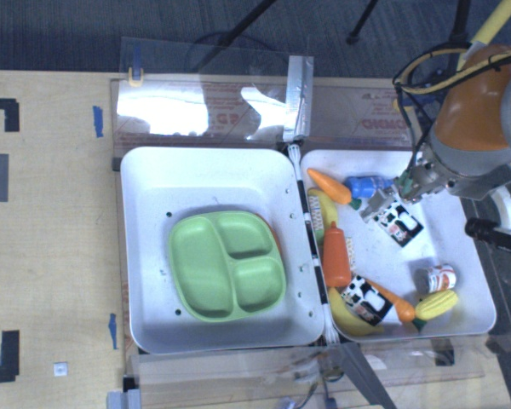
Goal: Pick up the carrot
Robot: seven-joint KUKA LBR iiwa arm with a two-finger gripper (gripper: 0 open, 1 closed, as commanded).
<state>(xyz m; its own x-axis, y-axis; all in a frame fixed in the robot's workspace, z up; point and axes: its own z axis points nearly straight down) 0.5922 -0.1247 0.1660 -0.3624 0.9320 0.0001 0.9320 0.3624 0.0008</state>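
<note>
Tool is hovering near right bin's back edge, just beside carrot at back-left corner, likely lining up; jaw state: can't tell.

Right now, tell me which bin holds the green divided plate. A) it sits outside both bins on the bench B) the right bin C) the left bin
C: the green divided plate lies flat in the left bin, while the carrot lies in the right bin.
</note>
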